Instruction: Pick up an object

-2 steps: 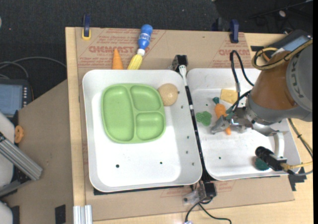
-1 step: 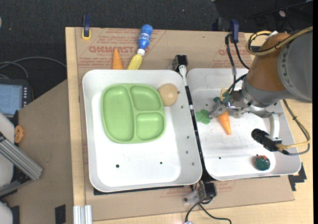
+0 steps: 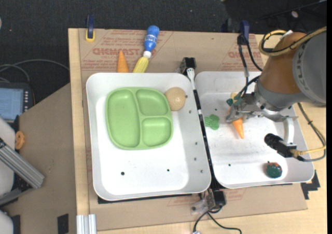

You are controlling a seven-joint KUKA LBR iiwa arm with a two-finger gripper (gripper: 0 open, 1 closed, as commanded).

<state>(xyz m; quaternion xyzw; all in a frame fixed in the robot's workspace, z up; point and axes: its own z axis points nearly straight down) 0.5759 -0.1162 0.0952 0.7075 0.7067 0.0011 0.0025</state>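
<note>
We see an orange carrot (image 3: 238,127) just below our claw (image 3: 237,109), whose grip we cannot tell, over the white bin (image 3: 249,173).

An orange carrot (image 3: 238,127) is lying in the right bin (image 3: 228,173), its thick end up toward the arm and its tip pointing down the tray. A small green piece (image 3: 211,121) is sitting just beside it near the bin's left wall. A dark green ball-like thing with red on top (image 3: 274,169) is resting well apart, near the lower right corner.
</note>
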